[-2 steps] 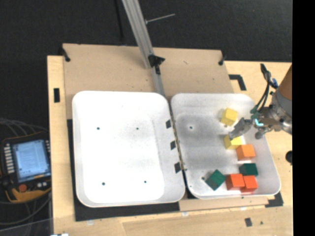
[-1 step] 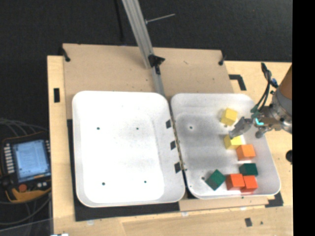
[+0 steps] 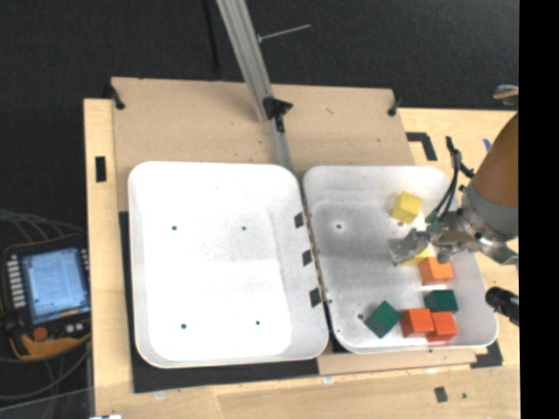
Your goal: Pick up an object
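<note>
The right bin [image 3: 349, 269] holds several small blocks. A yellow block [image 3: 406, 206] lies near its back. An orange block [image 3: 436, 271] sits at the right side, with a dark green block [image 3: 442, 300] just in front of it. Along the front wall lie a green block [image 3: 382, 319] and two orange blocks [image 3: 417, 321] [image 3: 445, 325] side by side. My gripper [image 3: 410, 248] hangs low over the bin's right half, between the yellow block and the orange block. A sliver of a second yellow piece [image 3: 423, 257] shows just beneath it.
The left bin [image 3: 218, 260] adjoins the right bin along a hinged middle edge. A slanted metal pole [image 3: 249, 51] rises behind the bins. A hand-held screen unit [image 3: 48, 286] lies off the bench at the far left.
</note>
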Tool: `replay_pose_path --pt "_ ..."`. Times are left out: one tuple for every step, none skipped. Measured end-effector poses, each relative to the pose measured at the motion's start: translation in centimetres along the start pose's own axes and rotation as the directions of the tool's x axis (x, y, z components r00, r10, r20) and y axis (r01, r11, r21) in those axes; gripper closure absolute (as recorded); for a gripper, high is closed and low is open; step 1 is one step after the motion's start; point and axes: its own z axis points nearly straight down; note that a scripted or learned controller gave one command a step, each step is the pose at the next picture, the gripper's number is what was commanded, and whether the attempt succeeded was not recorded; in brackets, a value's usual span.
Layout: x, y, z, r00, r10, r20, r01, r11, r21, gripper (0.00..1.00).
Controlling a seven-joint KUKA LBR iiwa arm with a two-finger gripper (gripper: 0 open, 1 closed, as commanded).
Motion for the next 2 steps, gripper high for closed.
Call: replay_pose_path --pt "-0.2 -0.5 6.2 1.0 0.0 0.0 0.0 1.0 0.002 0.0" --pt "-0.4 -0.4 10.2 1.0 0.001 0.002 -0.001 1.0 -0.006 0.0"
